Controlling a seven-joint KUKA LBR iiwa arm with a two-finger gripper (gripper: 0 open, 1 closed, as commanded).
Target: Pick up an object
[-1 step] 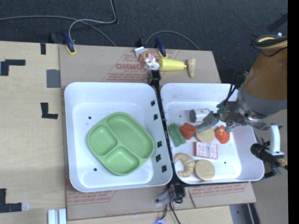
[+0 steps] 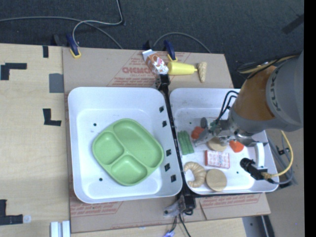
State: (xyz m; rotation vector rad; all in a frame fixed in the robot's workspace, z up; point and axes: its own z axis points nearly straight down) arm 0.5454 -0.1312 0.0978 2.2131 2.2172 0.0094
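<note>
The right bin (image 2: 197, 100) holds several small items: a green strip (image 2: 185, 142), a red piece (image 2: 197, 132), a tan round piece (image 2: 216, 144), an orange piece (image 2: 236, 145), a red-and-white packet (image 2: 217, 159), a croissant (image 2: 195, 174) and a round cookie (image 2: 216, 179). My gripper (image 2: 213, 129) hangs low in this bin, just above the tan piece and to the right of the red piece. The arm's grey body and orange band (image 2: 252, 100) cover the bin's right side.
In the left bin (image 2: 81, 100) lies a green divided plate (image 2: 127, 151). Behind the bins on the cardboard lie a yellow banana-like toy (image 2: 181, 68) and a small wrapped snack (image 2: 157, 62). Cables run across the dark floor at the back.
</note>
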